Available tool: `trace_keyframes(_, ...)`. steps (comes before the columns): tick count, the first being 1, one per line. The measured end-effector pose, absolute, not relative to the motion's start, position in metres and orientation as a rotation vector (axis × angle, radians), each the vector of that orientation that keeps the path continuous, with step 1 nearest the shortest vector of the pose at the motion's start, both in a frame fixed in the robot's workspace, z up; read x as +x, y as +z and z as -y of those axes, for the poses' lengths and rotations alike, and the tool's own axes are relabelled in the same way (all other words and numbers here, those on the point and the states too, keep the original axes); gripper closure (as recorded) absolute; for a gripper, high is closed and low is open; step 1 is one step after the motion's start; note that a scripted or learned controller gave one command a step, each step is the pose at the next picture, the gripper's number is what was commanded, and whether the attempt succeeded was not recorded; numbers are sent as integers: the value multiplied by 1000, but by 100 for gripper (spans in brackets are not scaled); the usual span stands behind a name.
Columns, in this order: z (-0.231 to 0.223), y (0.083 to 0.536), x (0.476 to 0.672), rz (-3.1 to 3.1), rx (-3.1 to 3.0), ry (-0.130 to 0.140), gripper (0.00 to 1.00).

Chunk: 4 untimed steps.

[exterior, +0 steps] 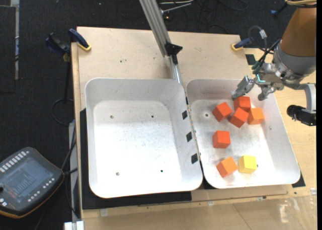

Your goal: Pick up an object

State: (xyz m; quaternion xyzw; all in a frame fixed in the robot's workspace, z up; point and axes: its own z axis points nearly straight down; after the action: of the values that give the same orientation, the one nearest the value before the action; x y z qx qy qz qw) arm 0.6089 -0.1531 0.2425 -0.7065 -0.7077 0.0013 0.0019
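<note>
You have seven small blocks to choose from, all lying in the right-hand shallow white plastic bin (282, 143). Four cluster toward its far end: a red-orange cube (221, 111) on the left, a red cube (242, 103) farthest back, a red tilted cube (239, 117) just in front of it and touching, and an orange cube (256, 116) pressed against that one's right side. A lone red-orange cube (221, 139) sits apart near the middle of the bin. Toward the near end, an orange cube (227, 166) and a yellow cube (247, 164) rest side by side, nearly touching.
</note>
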Motion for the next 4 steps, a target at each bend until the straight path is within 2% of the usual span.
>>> trace_keyframes(1,153,245,609,2223,-2218,1,0)
trace_keyframes(2,149,182,604,2217,-2218,6,0)
trace_keyframes(3,151,138,601,2218,-2220,5,0)
trace_keyframes(4,153,123,608,2237,-2238,-17,0)
